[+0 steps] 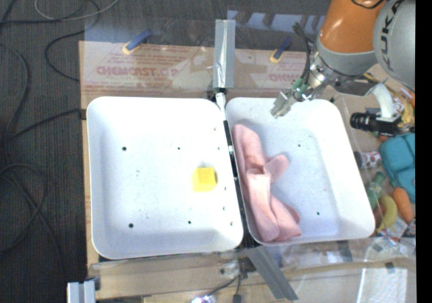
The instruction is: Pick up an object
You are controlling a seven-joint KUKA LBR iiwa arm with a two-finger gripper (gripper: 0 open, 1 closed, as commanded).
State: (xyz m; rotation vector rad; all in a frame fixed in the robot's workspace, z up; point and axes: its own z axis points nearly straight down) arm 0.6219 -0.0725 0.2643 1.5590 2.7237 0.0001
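Observation:
A small yellow block [204, 179] lies in the left bin [121, 126], toward its right side. A crumpled pink cloth [263, 190] stretches along the left part of the right bin [331, 160]. My gripper [285, 104] hangs over the far edge of the right bin, above and beyond the cloth, with nothing visible between its fingers. The grey arm with its orange band [351, 15] reaches in from the upper right.
A metal divider strip [224, 55] runs between the bins at the back. Toys and small items [391, 160] crowd the bench to the right of the right bin. Cardboard [148, 69] lies behind the bins. Cables trail on the floor at left.

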